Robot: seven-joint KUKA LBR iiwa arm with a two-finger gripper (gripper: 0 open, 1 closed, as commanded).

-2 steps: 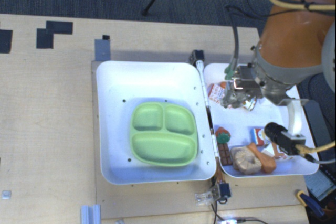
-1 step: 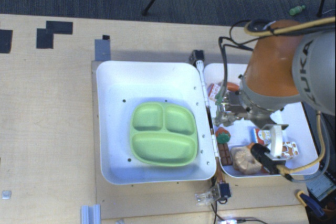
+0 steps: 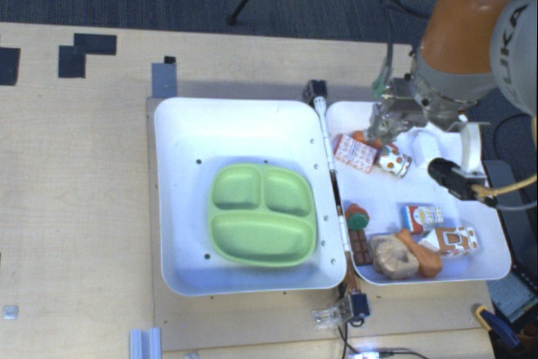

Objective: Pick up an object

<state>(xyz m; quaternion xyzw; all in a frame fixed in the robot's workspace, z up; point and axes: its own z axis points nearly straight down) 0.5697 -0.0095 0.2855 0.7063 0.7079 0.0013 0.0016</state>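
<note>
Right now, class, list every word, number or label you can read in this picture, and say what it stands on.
"UK": part of grey lettering on the arm's casing, cut off at the edge.
Red-and-white packet: print too blurred to read.
Blue-and-white carton: print too blurred to read.

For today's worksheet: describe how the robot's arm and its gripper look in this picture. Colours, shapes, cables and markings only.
The arm is bulky and rounded, with a broad orange band above a grey wrist section. Part of dark lettering shows on its pale grey casing at the right. A yellowish cable loops over its top, and black cables run beside it. The gripper is a small grey metallic assembly, blurred in this view.
</note>
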